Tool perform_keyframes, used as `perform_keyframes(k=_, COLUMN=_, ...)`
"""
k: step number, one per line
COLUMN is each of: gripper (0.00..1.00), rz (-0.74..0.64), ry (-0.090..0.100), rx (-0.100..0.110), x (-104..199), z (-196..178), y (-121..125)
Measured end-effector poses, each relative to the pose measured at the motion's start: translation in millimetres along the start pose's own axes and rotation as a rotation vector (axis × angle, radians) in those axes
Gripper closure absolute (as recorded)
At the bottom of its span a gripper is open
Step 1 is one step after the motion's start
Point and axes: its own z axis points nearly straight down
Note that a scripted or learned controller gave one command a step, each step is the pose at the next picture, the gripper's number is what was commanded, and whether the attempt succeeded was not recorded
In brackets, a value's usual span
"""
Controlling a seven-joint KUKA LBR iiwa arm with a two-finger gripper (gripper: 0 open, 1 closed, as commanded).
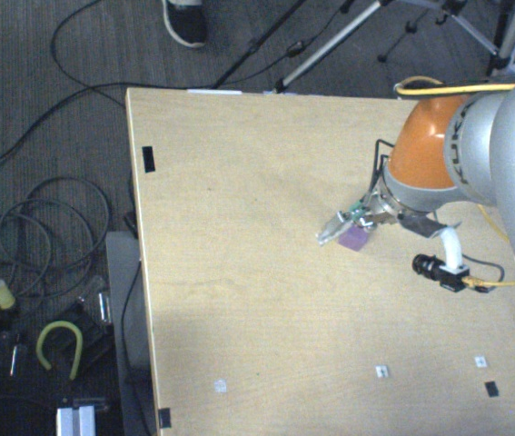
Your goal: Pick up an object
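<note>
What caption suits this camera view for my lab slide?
KUKA arm's gripper lowered over a small purple object on the tan bench.

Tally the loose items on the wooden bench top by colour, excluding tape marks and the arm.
Purple: 1, the small purple block lying at the tip of the grey two-finger gripper
Other colours: 0
Total: 1
The small black and white marks on the tan wooden bench top look like tape or stickers and are not counted.

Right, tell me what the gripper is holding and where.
Cannot be told: the gripper sits right at a small purple object, but the grasp itself is too small to make out.
</note>
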Motion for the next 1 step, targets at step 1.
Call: perform_keyframes(k=1, gripper=0.0, rz=0.007, ry=-0.003, rx=-0.007, x=15.3, z=-0.8, y=2.6)
